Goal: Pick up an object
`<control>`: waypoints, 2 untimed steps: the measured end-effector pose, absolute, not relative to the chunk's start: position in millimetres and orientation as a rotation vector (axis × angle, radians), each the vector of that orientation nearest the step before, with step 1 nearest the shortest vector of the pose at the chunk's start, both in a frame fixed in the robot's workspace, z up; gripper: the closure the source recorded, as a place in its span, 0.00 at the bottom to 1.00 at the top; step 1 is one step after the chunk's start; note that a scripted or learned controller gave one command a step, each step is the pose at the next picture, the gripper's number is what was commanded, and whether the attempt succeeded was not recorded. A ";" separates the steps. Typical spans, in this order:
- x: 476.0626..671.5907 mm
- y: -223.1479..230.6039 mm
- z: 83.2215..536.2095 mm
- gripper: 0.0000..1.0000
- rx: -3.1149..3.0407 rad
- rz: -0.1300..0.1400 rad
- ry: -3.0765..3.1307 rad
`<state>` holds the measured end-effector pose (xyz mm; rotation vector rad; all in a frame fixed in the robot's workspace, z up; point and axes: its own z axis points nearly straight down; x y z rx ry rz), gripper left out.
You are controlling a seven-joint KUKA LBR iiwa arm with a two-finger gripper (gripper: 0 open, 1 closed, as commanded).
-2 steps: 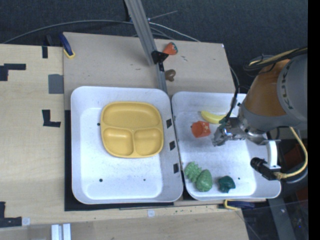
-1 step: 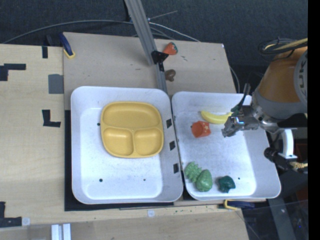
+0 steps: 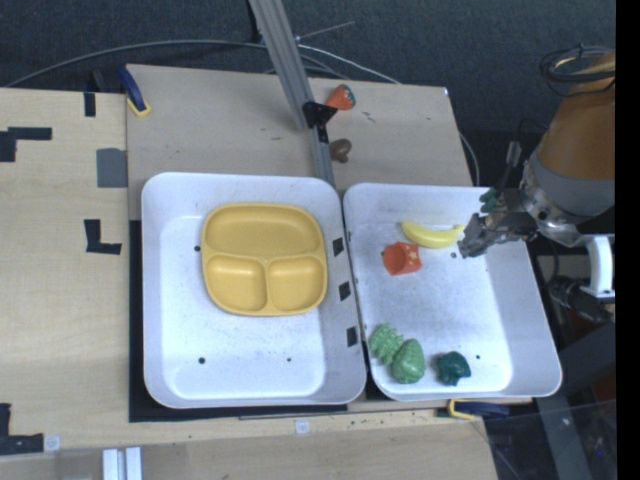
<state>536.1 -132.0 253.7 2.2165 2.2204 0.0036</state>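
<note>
The right bin (image 3: 520,298) holds a yellow banana (image 3: 430,234) near its back, with a red-orange block (image 3: 402,258) just in front of it. Two green leafy pieces (image 3: 397,352) lie near the bin's front left corner, and a dark teal piece (image 3: 453,367) sits to their right. My gripper (image 3: 472,240) hangs low at the banana's right end, close to it or touching it. The dark fingers blur together, so their state does not read. Nothing is visibly held.
The left bin (image 3: 170,358) carries a yellow divided plate (image 3: 265,258). A grey metal pole (image 3: 283,48) rises from a mount behind the bins, with small orange and brown pieces (image 3: 341,96) beside it. Cables run along the bench's back edge.
</note>
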 end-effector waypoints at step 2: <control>586.2 -31.2 226.8 1.00 2.215 -0.001 2.230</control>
